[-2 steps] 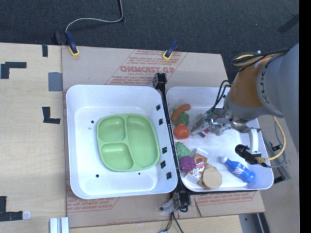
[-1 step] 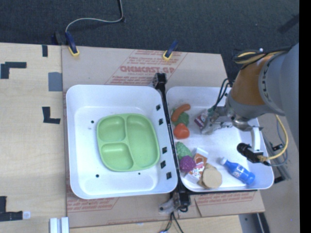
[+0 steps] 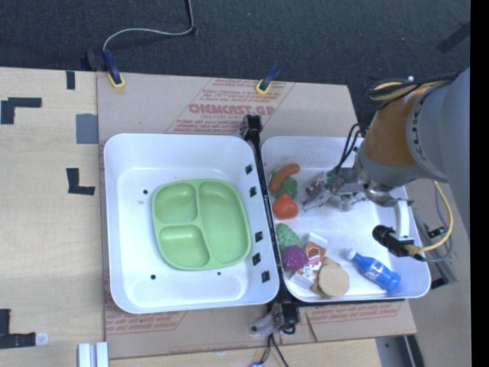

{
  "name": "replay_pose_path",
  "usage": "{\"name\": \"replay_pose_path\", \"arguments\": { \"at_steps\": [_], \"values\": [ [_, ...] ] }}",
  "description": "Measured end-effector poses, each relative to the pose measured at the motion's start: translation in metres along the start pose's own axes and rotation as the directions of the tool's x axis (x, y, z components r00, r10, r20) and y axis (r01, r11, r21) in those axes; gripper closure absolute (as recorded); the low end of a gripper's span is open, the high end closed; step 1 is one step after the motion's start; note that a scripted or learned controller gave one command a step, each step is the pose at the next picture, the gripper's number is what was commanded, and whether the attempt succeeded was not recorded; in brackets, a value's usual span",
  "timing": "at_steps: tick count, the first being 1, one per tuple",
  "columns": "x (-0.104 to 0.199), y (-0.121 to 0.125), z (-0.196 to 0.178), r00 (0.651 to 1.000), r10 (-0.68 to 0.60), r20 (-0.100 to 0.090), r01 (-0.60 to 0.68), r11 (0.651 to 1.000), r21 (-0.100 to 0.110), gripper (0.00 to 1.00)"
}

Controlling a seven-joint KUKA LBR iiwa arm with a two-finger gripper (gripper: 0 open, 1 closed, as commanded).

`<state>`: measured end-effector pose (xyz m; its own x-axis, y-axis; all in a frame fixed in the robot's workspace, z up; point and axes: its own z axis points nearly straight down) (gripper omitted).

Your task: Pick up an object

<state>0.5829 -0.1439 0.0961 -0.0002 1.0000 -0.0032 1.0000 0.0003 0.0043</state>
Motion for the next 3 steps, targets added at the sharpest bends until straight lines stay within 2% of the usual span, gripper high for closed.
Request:
{"name": "replay_pose_path", "arguments": {
  "at_steps": [1,2,3],
  "values": [
    [0.044,0.047,0.01,1.0,-0.001,0.0,0.001,1.0,0.001,0.0],
    [0.04,0.08,0.011,1.0,-0.001,0.006,0.001,1.0,0.023,0.0],
    [0.041,0.081,0.011,1.0,0.0,0.009,-0.001,1.0,0.025,0.0]
  ]
}}
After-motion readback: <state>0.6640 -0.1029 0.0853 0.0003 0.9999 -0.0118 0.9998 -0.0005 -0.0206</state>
